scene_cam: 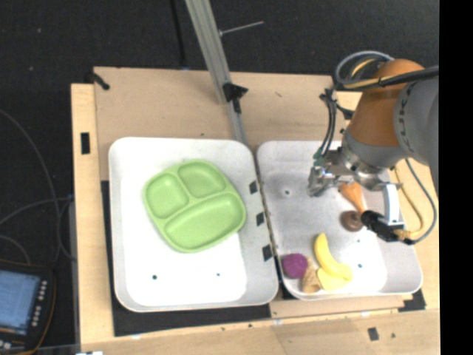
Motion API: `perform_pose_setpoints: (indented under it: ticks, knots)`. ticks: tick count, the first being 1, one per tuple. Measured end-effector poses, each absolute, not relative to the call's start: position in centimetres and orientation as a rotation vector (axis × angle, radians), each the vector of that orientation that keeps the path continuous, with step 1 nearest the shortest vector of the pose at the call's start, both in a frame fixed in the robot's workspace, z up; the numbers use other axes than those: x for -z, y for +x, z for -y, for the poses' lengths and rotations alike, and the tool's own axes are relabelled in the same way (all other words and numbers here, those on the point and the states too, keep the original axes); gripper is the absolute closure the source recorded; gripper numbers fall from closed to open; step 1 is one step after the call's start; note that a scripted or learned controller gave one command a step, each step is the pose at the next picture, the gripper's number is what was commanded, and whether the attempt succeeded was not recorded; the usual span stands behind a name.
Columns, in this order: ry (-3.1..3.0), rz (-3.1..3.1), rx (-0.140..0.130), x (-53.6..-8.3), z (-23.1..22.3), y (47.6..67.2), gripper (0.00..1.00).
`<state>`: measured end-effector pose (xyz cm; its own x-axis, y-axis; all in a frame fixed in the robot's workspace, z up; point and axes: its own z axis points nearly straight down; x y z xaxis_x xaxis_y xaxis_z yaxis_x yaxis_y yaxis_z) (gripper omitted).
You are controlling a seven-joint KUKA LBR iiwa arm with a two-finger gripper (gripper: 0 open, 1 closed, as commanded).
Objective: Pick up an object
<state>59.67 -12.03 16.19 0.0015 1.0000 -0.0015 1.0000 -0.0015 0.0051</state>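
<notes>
We cannot tell how the gripper (319,180) stands, and with the carrot (353,194) just beside it, we risk nudging it away.

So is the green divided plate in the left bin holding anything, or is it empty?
Empty. The green divided plate lies flat in the left bin, and all three compartments show bare green.

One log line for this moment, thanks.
gripper: over right bin, nothing seen held | banana, purple ball: bin's near edge | green plate: left bin
</notes>
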Motion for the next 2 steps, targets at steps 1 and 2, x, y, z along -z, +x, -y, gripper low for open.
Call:
perform_pose_setpoints:
  ticks: [1, 2]
  knots:
    - [2.214, -2.22, -0.006, -21.6, 12.2, 59.8, 1.0]
    - [2.214, -2.23, -0.004, -22.5, 6.4, 57.7, 1.0]
